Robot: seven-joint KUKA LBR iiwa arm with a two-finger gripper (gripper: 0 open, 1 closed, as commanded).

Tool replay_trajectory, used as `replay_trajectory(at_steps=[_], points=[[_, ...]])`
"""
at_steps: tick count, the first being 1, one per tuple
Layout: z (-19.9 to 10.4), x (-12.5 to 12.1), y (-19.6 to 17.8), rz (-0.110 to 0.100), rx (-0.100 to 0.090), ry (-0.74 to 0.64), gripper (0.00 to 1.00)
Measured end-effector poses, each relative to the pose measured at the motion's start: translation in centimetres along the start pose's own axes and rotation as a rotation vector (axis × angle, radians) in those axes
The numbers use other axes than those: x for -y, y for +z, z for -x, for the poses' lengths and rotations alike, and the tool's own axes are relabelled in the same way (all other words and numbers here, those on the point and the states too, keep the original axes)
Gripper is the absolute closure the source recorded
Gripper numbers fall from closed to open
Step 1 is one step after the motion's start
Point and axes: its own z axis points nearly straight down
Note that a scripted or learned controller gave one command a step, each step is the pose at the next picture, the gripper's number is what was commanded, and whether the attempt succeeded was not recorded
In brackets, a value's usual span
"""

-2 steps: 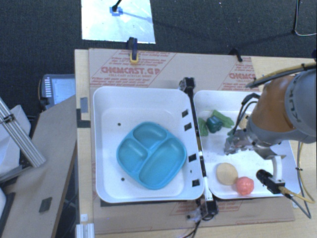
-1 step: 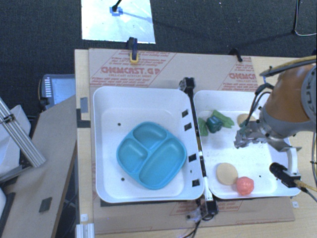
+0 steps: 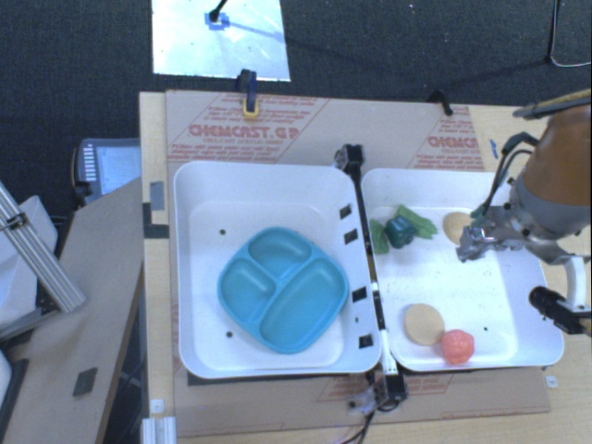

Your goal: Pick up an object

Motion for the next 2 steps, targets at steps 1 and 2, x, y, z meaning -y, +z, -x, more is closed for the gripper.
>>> replay_trajectory(at_steps=[1,2], points=[[0.0,-0.1,-0.9,-0.004,-0.002,-0.002,1.0],[-4.0,-1.8,-1.1,-0.004,-0.004,-0.007,1.0]])
